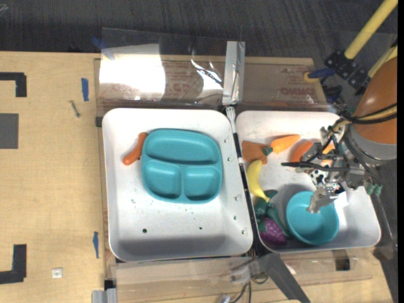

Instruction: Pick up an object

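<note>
One fixed overhead camera looks down slantwise on both white bins (120,169).

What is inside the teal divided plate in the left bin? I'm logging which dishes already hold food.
The teal divided plate shows bare compartments. An orange sausage-like piece lies beside its left edge in the left bin. Anything beneath the plate is covered.

Arm (379,115) cut by right edge

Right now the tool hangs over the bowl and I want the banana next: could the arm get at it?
Probably yes. The banana lies uncovered at the right bin's left side, beside the bowl, with nothing on top.
</note>
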Robot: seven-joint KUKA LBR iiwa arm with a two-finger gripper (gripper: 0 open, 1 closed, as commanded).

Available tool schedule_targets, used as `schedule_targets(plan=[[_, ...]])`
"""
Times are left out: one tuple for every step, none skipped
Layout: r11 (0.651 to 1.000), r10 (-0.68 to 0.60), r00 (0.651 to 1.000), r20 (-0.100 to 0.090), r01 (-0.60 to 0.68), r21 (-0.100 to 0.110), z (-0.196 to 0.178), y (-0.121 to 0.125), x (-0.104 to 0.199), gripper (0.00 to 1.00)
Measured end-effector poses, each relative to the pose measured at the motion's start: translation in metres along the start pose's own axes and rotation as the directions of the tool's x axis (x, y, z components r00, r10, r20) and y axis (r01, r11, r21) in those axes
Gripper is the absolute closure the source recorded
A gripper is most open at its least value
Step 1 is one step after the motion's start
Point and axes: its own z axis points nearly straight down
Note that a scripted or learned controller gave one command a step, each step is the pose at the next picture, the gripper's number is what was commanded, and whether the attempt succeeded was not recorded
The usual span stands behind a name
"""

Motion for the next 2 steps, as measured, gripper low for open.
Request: schedule_targets(plan=[[0.995,0.105,0.994,0.012,-0.105,0.001,0.128,-0.036,0.013,0.00],[0.977,0.213,0.977,0.003,-0.213,0.000,0.088,-0.040,-0.058,0.00]])
